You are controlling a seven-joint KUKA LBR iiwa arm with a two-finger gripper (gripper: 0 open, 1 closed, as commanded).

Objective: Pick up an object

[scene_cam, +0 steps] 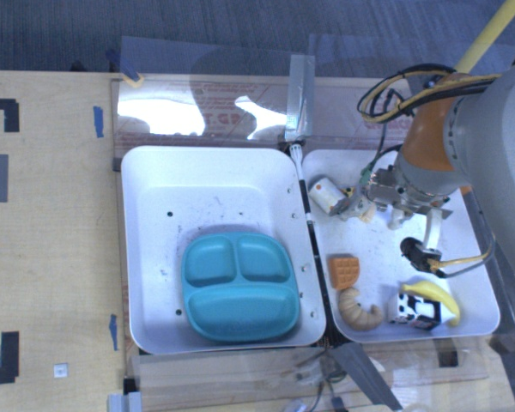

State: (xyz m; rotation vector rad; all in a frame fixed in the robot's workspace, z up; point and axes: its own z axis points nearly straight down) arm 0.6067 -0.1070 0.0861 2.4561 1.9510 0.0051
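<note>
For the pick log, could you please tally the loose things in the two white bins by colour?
Teal: 1, divided tray
Orange: 1, waffle piece
Tan: 1, croissant
Yellow: 1, banana
White: 1, small cup-like item
Black-and-white: 1, small toy
Total: 6

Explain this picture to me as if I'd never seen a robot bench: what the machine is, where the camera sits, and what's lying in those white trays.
One camera looks down at a slant on two shallow white bins. The grey arm with an orange band reaches in from the right; its pincer hangs over the right bin. The left bin holds a teal divided plate. The right bin holds a small white piece beside the pincer, an orange waffle-like block, a tan croissant-shaped toy, a banana and a black-and-white item under it. I can't see anything gripped.
</note>
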